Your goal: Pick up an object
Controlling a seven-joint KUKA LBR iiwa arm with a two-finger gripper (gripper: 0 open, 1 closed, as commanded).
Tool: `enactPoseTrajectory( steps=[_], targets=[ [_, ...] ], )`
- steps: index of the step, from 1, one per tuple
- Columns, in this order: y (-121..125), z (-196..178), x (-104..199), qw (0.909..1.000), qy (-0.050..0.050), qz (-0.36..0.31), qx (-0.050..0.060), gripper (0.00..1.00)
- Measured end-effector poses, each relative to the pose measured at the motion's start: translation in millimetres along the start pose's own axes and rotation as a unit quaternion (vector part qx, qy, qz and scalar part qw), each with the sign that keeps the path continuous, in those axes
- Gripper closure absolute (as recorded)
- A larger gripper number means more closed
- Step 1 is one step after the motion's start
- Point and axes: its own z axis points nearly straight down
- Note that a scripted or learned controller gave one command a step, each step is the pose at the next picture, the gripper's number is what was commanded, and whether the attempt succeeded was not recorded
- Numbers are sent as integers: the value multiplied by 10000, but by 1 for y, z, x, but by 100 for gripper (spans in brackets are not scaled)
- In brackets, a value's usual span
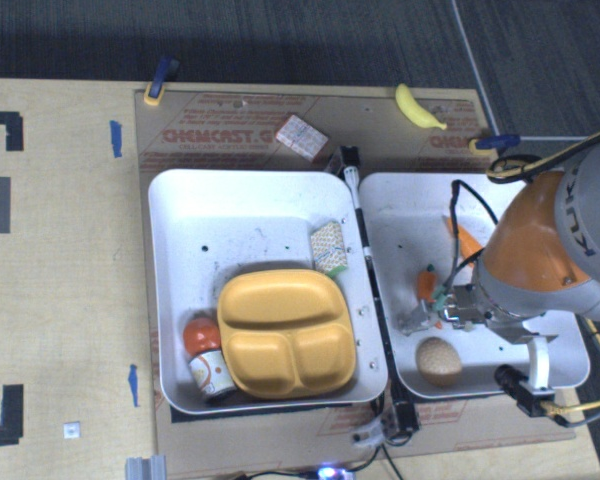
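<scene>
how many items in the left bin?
4 visible: yellow tray front centre; red-topped toy and can at its left; small packet behind the tray, by the right wall. The tray may hide more.

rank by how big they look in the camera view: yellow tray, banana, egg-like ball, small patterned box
1. yellow tray, by far the largest
2. egg-like ball
3. banana and small patterned box: they look about alike, and lie farther from the camera, so no firm order
</scene>
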Motion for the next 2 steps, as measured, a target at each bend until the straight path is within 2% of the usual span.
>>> enactPoseTrajectory(
  steps=[1,2],
  targets=[
    [-5,0,2,10000,3,-3,-11,0],
    [-4,-10,2,10000,1,-2,-28,100]
  ],
)
